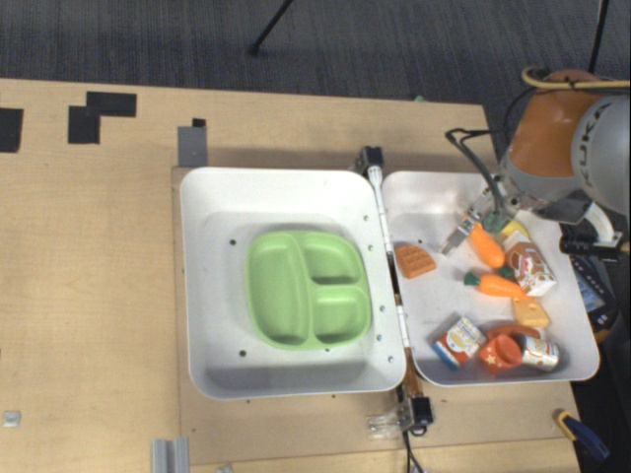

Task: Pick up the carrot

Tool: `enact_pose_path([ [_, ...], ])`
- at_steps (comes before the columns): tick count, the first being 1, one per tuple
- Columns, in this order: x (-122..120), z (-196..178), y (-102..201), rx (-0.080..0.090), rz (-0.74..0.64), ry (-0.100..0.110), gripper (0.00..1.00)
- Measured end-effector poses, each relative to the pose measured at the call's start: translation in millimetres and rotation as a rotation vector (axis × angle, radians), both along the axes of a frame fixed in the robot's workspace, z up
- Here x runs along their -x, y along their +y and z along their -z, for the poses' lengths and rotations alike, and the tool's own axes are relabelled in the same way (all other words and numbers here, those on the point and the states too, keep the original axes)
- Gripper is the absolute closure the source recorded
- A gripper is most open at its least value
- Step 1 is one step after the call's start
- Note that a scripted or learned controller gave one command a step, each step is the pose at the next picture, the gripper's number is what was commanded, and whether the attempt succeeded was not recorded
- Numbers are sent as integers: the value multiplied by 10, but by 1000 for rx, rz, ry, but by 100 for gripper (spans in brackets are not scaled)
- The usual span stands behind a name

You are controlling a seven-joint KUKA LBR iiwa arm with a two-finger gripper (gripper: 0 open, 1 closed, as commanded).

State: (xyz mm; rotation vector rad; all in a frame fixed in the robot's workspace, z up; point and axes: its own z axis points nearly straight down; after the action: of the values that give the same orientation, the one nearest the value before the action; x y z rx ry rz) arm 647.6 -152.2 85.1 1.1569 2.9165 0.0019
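Two orange carrots lie in the right bin (424,197). One carrot (486,247) sits in the upper middle, slanting down to the right. The other carrot (500,286) lies just below it, its green top pointing left. My gripper (475,223) reaches in from the upper right and hangs right at the upper carrot's top end, low over the bin floor. The arm's grey body and orange band (540,136) hide the bin's far right corner.
The right bin also holds a brown bread-like piece (415,261), a red-and-white packet (528,268), a yellow cheese wedge (530,313), a small carton (456,342) and a red cup (502,351). The left bin (212,264) holds a green divided plate (308,287).
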Motion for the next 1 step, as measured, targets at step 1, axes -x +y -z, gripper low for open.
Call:
enact_pose_path([
  [1,-20,-119,6,0,-2,-7,100],
])
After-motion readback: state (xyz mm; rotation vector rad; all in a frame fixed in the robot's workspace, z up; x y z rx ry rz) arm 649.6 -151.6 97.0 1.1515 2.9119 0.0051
